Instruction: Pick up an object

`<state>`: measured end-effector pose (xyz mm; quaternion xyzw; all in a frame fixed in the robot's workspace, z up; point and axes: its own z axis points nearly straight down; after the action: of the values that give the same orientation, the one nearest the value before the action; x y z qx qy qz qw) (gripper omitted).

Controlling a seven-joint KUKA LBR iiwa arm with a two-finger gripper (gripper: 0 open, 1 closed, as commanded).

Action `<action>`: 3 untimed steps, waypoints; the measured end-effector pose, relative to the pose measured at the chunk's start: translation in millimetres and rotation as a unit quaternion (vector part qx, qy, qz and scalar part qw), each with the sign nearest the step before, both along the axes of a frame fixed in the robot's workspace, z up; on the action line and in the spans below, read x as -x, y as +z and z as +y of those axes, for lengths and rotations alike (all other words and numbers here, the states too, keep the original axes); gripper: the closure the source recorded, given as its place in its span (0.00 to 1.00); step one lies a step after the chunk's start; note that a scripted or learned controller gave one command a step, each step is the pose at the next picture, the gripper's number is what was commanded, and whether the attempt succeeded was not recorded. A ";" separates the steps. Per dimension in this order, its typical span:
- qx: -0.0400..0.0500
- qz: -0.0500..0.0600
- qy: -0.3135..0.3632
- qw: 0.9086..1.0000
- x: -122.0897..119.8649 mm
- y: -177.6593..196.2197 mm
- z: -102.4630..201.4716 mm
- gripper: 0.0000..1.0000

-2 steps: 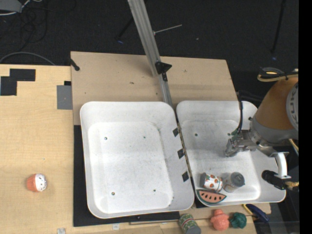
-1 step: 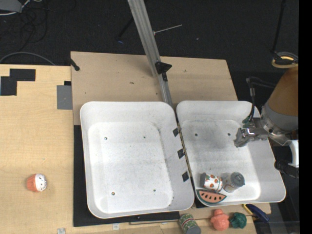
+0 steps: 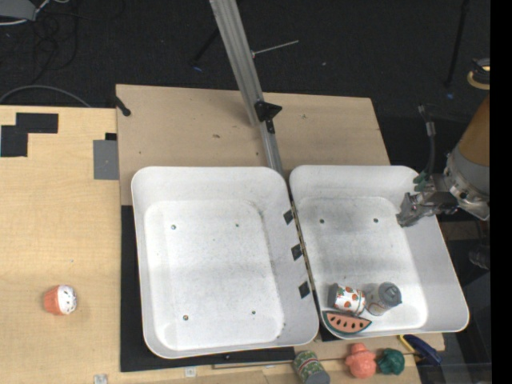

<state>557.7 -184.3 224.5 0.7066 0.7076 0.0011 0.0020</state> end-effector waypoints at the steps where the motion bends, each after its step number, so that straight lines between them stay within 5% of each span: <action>1: -0.001 0.002 0.000 1.000 -0.2 11.7 -0.6 1.00; 3: -0.002 0.003 0.001 1.000 -7.9 27.4 103.6 1.00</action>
<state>565.6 -80.7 251.9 0.7056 0.7086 0.0004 -0.0016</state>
